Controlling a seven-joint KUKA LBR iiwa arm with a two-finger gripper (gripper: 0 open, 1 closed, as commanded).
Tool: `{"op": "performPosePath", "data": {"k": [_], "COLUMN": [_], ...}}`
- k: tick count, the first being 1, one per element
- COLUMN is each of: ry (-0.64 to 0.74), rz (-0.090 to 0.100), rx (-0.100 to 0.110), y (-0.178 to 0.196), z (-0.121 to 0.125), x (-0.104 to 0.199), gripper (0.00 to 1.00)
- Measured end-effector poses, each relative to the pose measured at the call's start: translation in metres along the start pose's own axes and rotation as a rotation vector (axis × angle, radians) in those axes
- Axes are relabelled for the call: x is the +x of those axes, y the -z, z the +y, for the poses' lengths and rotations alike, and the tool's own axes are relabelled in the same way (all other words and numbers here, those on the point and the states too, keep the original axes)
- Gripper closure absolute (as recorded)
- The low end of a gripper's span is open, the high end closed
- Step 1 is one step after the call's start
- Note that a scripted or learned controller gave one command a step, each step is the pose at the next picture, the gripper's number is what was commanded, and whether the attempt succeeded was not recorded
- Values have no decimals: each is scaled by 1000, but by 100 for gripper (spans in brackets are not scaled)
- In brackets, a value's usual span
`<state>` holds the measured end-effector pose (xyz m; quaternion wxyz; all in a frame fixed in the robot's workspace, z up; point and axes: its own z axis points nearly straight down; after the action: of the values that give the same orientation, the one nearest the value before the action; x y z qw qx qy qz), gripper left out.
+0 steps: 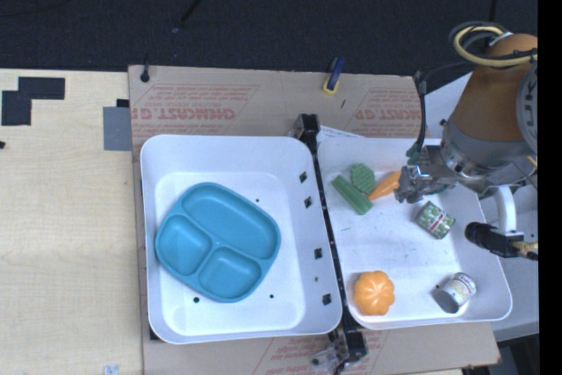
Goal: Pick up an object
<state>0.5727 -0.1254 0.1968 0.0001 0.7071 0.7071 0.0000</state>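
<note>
Partly hidden carrot point(385, 185) beside gripper point(411, 185), gripper's state impossible to tell

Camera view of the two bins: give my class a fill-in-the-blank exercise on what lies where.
1. The blue divided plate lies in the ____ bin.
2. The pumpkin is coloured ____.
3. The gripper is over the ____ bin.
4. The carrot lies beside a ____ vegetable.

Missing words: left; orange; right; green
</note>
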Motion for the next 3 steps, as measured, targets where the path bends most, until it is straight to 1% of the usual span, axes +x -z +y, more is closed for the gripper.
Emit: {"op": "performPosePath", "data": {"k": [1,2,3], "ry": [0,3,1], "rz": [0,2,1], "rx": [0,3,5], "y": [32,41,25], "z": [0,-1,-8], "x": [-1,50,92], "gripper": [100,100,100]}}
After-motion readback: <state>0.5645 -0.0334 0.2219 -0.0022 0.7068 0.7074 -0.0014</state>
